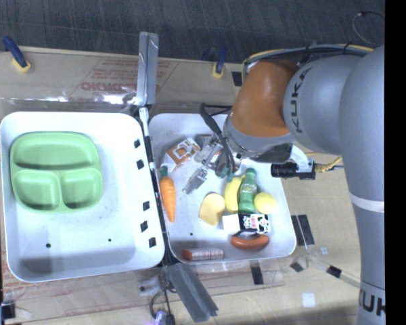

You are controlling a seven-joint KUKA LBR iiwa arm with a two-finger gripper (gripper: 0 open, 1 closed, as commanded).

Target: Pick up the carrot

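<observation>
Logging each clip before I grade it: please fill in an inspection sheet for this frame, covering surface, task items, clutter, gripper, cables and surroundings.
Surface: two white bins side by side on a bench; left bin, right bin.
Task items: carrot lies in the right bin along its left wall, green end toward the top of the view, not held.
Clutter: green divided tray in the left bin; green bottle, yellow pieces, sausage and small red bar in the right bin.
Gripper: gripper over the right bin, right of the carrot; finger state unclear.
Cables: black cable by the wrist.
Surroundings: blue clamps on the board; dark floor.
</observation>
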